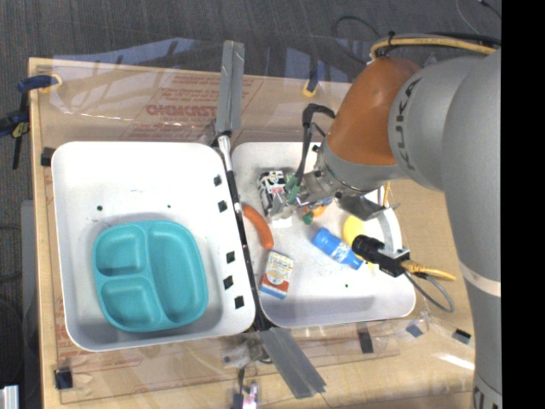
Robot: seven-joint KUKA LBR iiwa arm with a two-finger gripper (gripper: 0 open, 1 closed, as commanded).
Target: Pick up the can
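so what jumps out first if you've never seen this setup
The big grey arm with its orange band dominates the right side, reaching down over the right bin. Next is the teal divided tray sitting alone in the left bin. Small bright items lie scattered in the right bin: an orange carrot-like piece, a blue bottle and a small carton.

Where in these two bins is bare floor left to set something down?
The left bin has bare floor behind the teal tray, toward its far wall. The right bin is crowded: carrot, carton, blue bottle and gripper. Its near strip beyond the carton is bare.
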